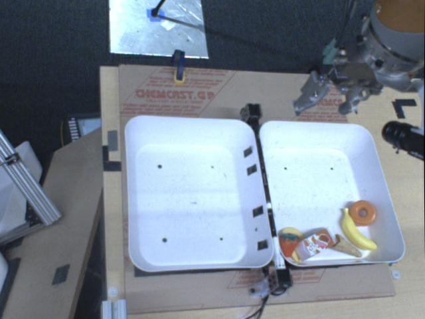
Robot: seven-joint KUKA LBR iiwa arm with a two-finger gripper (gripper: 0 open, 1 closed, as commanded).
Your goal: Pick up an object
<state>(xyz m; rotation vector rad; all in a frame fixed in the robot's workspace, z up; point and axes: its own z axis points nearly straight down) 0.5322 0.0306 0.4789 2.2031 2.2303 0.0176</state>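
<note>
The end effector [327, 102] hangs with fingers spread and nothing between them above the far rim of the right bin [382, 158], so it should travel to the near corner, centre over the banana [356, 232] and descend straight before closing.

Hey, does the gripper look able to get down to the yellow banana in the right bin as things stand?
Probably yes. The gripper hangs above the right white bin's far edge, and the yellow banana lies uncovered near the front corner, with nothing above it.
</note>
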